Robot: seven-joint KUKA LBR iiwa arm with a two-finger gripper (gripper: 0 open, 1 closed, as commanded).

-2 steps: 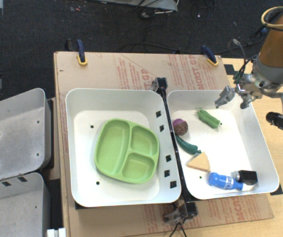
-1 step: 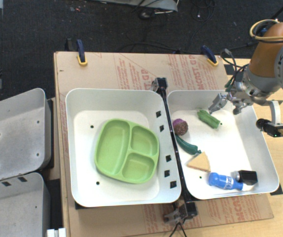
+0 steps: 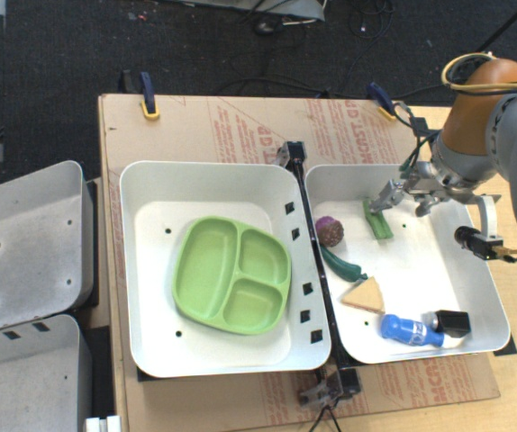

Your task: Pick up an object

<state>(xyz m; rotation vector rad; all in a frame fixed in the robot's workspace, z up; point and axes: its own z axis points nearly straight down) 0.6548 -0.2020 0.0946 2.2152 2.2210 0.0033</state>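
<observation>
My gripper (image 3: pixel 406 200) hangs over the far part of the right bin (image 3: pixel 475 282), its two fingers spread apart and open with nothing between them. Its left fingertip is just above the top end of a flat green stick (image 3: pixel 378 220) lying on the bin floor. A purple ball (image 3: pixel 330 231) rests near the bin's left wall. Below it lies a dark green curved piece (image 3: pixel 341 265), then a tan wedge (image 3: pixel 364 295). A blue bottle (image 3: pixel 410 329) with a black cap (image 3: pixel 452 322) lies along the near wall.
The left bin (image 3: pixel 146 241) holds a light green divided plate (image 3: pixel 232 275). A black divider (image 3: pixel 311 241) runs between the bins. The arm's grey and orange wrist (image 3: pixel 484 124) stands over the right bin's far right corner. White trays (image 3: pixel 24 241) sit at the far left.
</observation>
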